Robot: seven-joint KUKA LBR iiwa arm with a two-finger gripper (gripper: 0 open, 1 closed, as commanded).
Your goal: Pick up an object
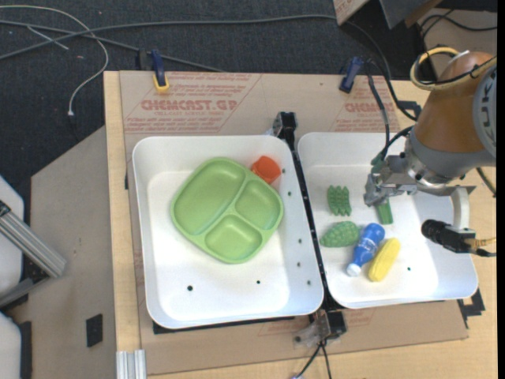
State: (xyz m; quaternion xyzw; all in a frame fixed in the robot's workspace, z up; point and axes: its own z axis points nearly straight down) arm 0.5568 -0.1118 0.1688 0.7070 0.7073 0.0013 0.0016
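My gripper hangs over the middle of the right bin, on the grey arm with its orange band. A small green piece shows right at the gripper's lower end, touching it or just beneath it; whether it is held I cannot make out. Left of it lies a ridged green toy. Below that lie a leafy green toy, a blue bottle with a white cap, and a yellow object side by side.
The left bin bears a green divided plate, with an orange object at the plate's far right edge. A black part of the arm sticks out over the right bin's right side. Clamps grip the bench's far edge.
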